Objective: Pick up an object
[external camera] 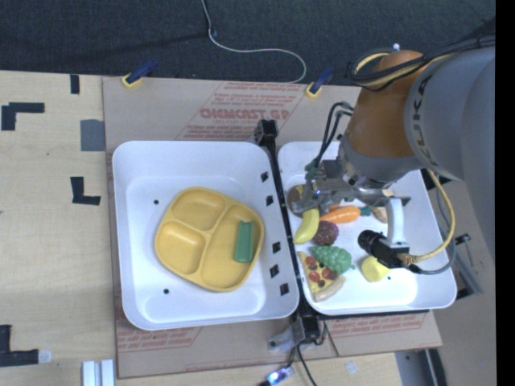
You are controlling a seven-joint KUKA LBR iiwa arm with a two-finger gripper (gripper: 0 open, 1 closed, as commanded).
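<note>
Two shallow white bins sit side by side on the counter [48, 215], which is covered in the middle by a sheet of printed cardboard [233, 111]. The left bin [133, 167] holds a yellow divided plate [197, 240] near its centre, and a green block [244, 241] lies in the plate's right-hand compartment. The right bin [426, 292] holds a cluster of toy food along its left side: a yellow banana [306, 226] beside the divider, an orange carrot [341, 214] just right of it, a dark red berry-like piece [326, 232] under the carrot, a green leafy piece [333, 257] below that, and a pizza slice [319, 278] at the lower left corner. A small yellow piece [373, 269] lies further right, touching a black part of the arm's cabling. The arm [451, 111] comes in from the upper right of the frame, its orange band [386, 119] above the wrist, and the pincer [315, 190] is low over the upper left of the right bin, just above the banana and carrot. Its tips are hidden among the hardware and toys, so I cannot tell how it is set, and no object is seen between them.
</note>
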